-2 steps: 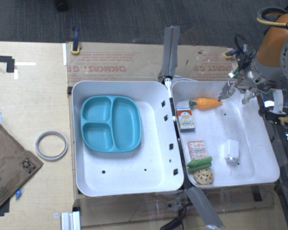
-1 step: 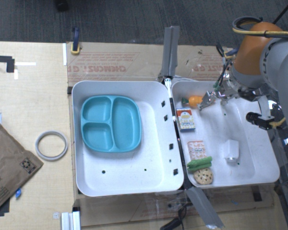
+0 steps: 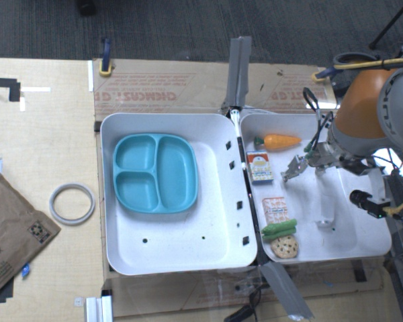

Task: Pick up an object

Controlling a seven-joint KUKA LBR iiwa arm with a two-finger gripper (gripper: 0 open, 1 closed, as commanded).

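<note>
- My fingers [image 3: 294,169] hang over the right bin [image 3: 342,240], spread a little and pinching nothing, tips pointing toward the bin's left side.
- Nearest to me is the small red-and-white carton [image 3: 259,166], lying flat just left of my tips; the toy carrot [image 3: 281,141] lies near the back wall, just above it.
- Further toward the front lie a pale snack packet [image 3: 275,210], a green pea pod [image 3: 279,229] and a cookie [image 3: 284,247], crowded close together.
- I judge the carton the best choice: it stands apart from the front cluster. I should centre over it, turn so my fingers straddle its narrow width, and come down straight before closing.
- The risk is nudging it against the bin's left wall, or closing too high and slipping off its flat top.
- The left bin [image 3: 208,247] holds a blue divided plate [image 3: 155,174]; I leave that alone.
- Red lettering on the cardboard sheet [image 3: 161,92] behind the bins is upside down and too blurred to read with confidence; the carton's print is too small.
</note>
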